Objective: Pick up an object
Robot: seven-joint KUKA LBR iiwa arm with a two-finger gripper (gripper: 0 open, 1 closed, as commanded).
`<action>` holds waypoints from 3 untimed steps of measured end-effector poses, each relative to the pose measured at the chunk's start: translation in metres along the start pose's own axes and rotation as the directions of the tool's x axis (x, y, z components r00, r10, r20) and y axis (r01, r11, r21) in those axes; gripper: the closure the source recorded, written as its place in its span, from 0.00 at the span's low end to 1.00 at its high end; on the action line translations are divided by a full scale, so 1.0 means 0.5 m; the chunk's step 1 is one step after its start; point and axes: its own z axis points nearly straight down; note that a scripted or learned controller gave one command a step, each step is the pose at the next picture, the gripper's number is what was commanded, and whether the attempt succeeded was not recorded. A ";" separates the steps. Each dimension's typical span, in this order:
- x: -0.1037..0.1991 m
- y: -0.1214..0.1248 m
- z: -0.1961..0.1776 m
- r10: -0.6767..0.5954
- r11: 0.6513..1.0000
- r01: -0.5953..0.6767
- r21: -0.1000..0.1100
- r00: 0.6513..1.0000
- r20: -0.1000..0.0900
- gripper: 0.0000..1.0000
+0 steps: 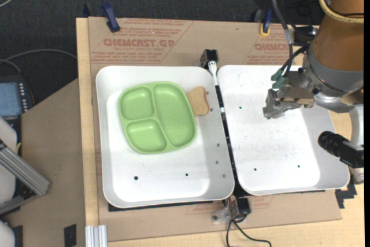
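Brown cardboard sheet (144, 37) under two shallow white plastic bins, dark carpet around — red print reads "CHEMCAST". Left bin (115, 182): green three-compartment plastic tray (157, 117), tan sponge-like block (199, 100) touching tray's right edge. Grey two-finger gripper (276, 108) over right bin (277, 159) — jaw state unreadable.

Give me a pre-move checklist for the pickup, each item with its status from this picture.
1. Something to pick is in view: green plate and tan sponge lie in the left bin. Ok.
2. Gripper is over a target: it hangs over the right bin. Not ok.
3. Sponge free to grasp: it touches the plate's rim. Cannot tell.
4. Path leftward crosses the bins' raised rims; clearance cannot tell.
5. Gripper carries nothing: cannot tell.
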 end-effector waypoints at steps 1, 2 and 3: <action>0.249 0.002 -0.065 -0.009 1.000 0.009 -0.008 1.000 -0.002 1.00; 0.196 0.002 -0.396 0.007 1.000 -0.007 -0.025 1.000 -0.002 1.00; 0.205 0.000 -0.164 0.008 1.000 -0.008 0.009 1.000 0.005 1.00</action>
